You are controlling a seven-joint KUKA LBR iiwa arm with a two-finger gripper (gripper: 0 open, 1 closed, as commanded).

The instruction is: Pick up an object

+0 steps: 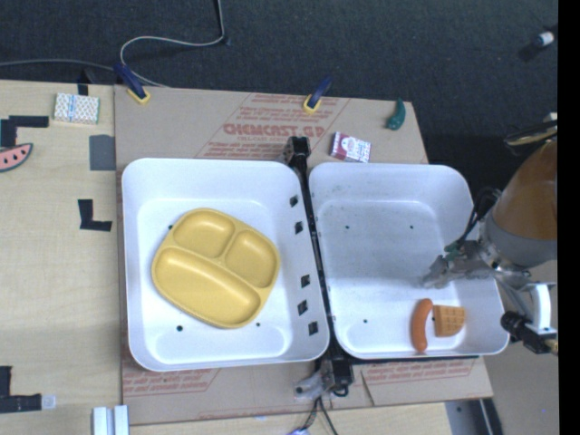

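An orange sausage (pixel 421 325) lies in the right bin (pixel 390 198) near its front right corner. A small orange wedge-shaped piece (pixel 449 320) rests right beside it. My gripper (pixel 444 272) hangs low over the right bin's right side, just above and behind these two pieces, with nothing visibly in it. The grey arm with its orange band (pixel 535 202) comes in from the right edge. A yellow divided plate (pixel 216 266) lies in the left bin (pixel 145 198).
The bins sit on a cardboard sheet (pixel 263 120) held by yellow clamps (pixel 316 99). A small red and white packet (pixel 349 147) and a green item (pixel 396 114) lie behind the right bin. A cable (pixel 172 42) runs across the dark floor.
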